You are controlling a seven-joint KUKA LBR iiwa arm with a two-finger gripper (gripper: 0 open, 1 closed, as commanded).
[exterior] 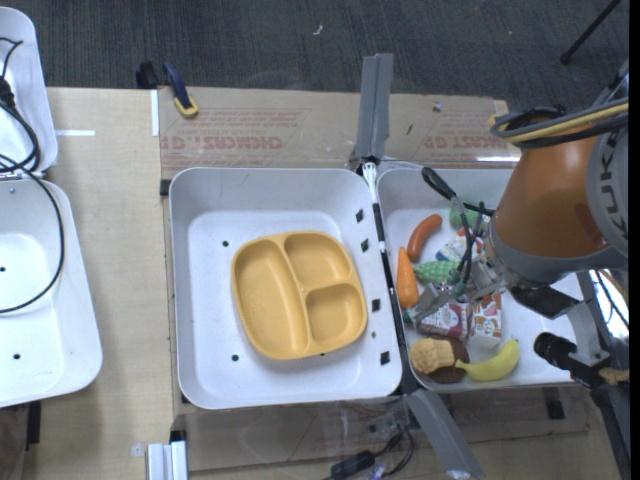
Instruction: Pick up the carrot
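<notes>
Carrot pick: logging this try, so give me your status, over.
Hand low in the right bin, amid the toy pile. Carrot lies by the bin's left wall, not gripped. Green toy and sausage crowd it.

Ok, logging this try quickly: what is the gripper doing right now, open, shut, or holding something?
Gripper: cannot be told; it hangs low in the right white bin among the toys, beside the orange carrot, which lies apart from it.
</notes>
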